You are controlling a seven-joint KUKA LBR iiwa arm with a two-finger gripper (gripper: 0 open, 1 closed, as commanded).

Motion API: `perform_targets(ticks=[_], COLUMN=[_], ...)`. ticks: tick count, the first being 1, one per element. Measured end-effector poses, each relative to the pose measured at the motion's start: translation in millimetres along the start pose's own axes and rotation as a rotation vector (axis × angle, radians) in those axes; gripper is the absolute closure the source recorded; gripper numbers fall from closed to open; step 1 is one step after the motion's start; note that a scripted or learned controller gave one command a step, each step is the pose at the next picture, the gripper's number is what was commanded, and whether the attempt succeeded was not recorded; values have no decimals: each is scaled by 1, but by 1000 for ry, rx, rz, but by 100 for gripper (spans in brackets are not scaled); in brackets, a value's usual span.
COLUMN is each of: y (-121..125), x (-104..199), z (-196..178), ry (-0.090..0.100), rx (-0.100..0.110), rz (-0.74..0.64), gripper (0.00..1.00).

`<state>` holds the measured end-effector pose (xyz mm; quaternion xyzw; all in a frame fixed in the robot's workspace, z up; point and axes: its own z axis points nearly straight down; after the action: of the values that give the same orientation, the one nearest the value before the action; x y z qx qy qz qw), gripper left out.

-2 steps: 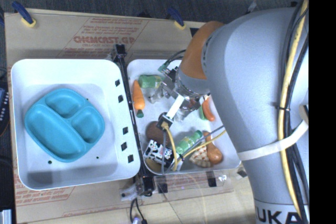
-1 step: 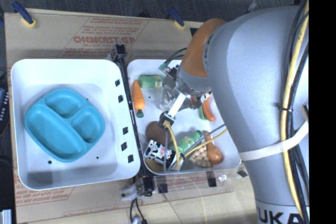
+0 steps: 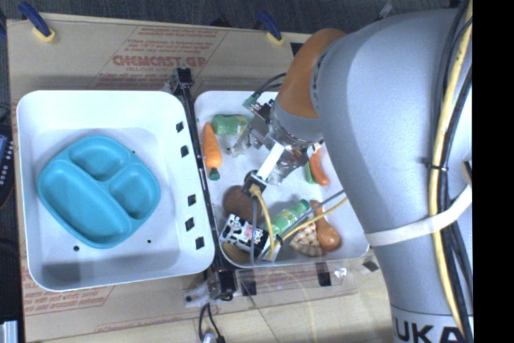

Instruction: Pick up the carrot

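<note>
Arm overhangs right bin; carrot hugs left wall.

Arm covers the 3 o'clock side of the right bin and runs off frame at 3 and 6. Orange-red item half under it. Gripper mostly masked by wrist. Pile at bin's 5 o'clock too jumbled to identify.

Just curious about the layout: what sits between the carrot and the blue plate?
No loose objects. The camera view shows only the left bin's bare floor and the two bins' meeting walls between the carrot and the blue plate.
</note>
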<state>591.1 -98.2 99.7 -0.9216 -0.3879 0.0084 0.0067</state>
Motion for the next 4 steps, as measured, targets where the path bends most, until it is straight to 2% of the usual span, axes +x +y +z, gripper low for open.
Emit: perform_targets(ticks=[1, 2, 3, 4], y=[36, 28, -32, -32], x=[37, 40, -20, -19], z=[6, 11, 10, 1], ry=[-22, -23, 3, 0], rx=[39, 35, -6, 1], rz=[143, 313, 336, 328], gripper=[0, 0, 0, 100])
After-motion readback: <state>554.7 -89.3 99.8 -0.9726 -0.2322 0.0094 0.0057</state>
